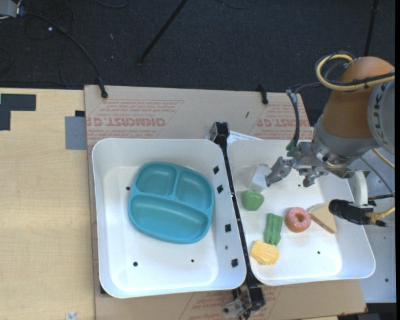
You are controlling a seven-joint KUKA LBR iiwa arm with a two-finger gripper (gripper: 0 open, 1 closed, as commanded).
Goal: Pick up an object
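Right of centre in the frame, the gripper point(280, 172) hangs over the upper part of the right bin point(357, 262), its grey metal fingers pointing left; whether the jaws are spread or pressed together cannot be told from this angle, and nothing shows between them. Just below and left of it lies one rounded green piece point(252, 200), smooth like plastic. Lower in the same bin are one elongated green ridged piece point(273, 228), one bumpy yellow piece point(265, 253), one pink-iced ring doughnut point(297, 219) and one tan wedge point(323, 217), all toy food, grouped near the middle with bare white floor toward the lower right corner. Left of the divider, the left bin point(110, 259) holds one glossy teal tray point(171, 203) with three compartments, lying flat, with open floor along all four walls.
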